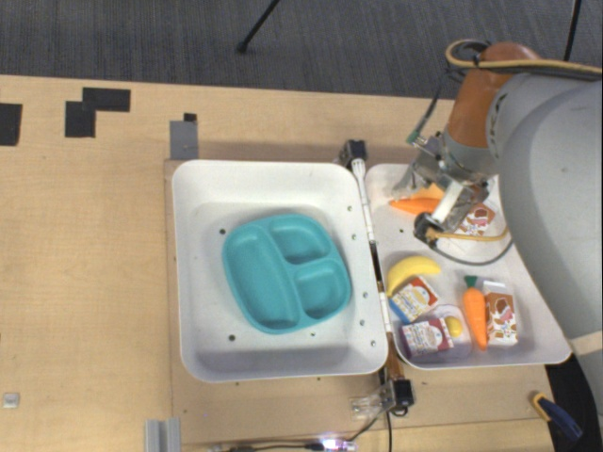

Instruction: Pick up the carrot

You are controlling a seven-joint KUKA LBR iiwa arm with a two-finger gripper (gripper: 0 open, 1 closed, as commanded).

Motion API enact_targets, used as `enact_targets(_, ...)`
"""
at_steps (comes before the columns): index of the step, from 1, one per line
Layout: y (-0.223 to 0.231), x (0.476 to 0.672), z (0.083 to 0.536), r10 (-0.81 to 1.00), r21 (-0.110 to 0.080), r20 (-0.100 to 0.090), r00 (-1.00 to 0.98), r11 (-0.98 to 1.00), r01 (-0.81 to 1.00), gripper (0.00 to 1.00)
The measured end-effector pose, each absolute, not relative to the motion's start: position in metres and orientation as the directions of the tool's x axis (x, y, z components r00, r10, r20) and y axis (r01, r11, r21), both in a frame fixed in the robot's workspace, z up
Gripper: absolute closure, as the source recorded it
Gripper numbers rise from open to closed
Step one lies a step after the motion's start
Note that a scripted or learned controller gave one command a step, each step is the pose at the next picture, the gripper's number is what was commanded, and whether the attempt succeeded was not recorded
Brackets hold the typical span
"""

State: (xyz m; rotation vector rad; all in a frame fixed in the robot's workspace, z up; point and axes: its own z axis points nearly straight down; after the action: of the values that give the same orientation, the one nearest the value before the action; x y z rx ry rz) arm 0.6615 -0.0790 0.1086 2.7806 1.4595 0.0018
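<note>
A carrot (476,316), orange with a green top, lies lengthwise in the near right part of the right bin (528,281), between two snack packets. At the far end of that bin my gripper (429,188) hangs low on the grey arm. A second orange, wedge-shaped piece (413,204) sticks out to the left from just under the gripper, touching or very close to it. I cannot tell whether that piece is held. The carrot is well apart from the gripper, toward the near edge.
The left bin (188,252) holds a teal divided plate (285,272). In the right bin are a banana (415,269), a red-and-white packet (413,299), a purple tub (431,337), a packet (500,316) beside the carrot and another packet (480,219) near the gripper.
</note>
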Motion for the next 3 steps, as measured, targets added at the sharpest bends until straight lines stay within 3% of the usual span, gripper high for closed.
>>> enact_targets(1, -0.087, 0.617, 0.085, 0.737, 0.0, 0.0, 0.676, -0.676, 0.737, 0.0)
enact_targets(2, -0.108, 0.488, 0.087, 0.771, 0.002, 0.002, 0.637, -0.637, 0.771, 0.0)
enact_targets(3, -0.08, 0.565, 0.195, 0.827, 0.013, 0.01, 0.562, -0.562, 0.827, 0.0)
